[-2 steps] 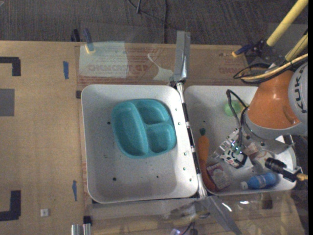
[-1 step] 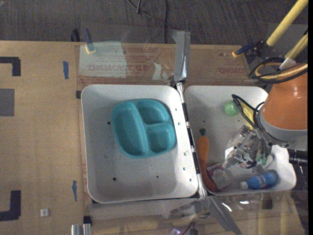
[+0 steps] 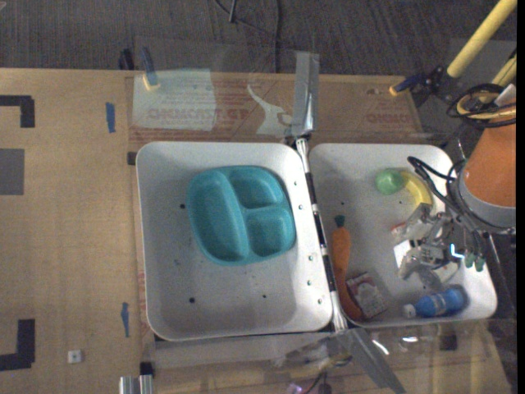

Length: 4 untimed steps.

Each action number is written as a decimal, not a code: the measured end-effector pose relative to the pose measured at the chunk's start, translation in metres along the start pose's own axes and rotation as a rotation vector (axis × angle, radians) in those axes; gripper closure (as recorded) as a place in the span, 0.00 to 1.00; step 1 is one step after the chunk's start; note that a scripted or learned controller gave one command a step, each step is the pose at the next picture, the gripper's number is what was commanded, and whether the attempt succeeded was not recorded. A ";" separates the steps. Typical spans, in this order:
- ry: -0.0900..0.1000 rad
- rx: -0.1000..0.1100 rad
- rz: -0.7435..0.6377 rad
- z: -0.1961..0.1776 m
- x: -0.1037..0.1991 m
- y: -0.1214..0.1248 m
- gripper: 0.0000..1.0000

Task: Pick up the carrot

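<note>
Orange carrot [image 3: 340, 261] lies left of the gripper [image 3: 426, 249].
Gripper's grasp state cannot be told; bottle [image 3: 437, 304] just below it.

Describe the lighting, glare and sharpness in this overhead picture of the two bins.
Camera view: even, soft light with faint shadows; glare on the clear sheet behind the left bin; carrot reasonably sharp; tool a blurry tangle.
</note>
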<state>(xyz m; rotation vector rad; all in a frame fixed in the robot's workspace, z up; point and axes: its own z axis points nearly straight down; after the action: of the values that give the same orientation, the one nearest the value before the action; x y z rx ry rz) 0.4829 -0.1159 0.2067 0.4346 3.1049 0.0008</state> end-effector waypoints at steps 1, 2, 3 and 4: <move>0.004 -0.001 -0.237 0.017 0.004 0.006 1.00; -0.002 -0.003 -0.233 0.006 0.002 0.006 1.00; 0.000 -0.003 -0.910 0.007 0.000 -0.009 1.00; 0.004 -0.002 -0.676 0.085 -0.011 0.031 1.00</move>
<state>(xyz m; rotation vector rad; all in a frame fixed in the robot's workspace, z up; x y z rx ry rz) 0.5022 -0.0892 0.1217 -0.6198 3.0770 0.0019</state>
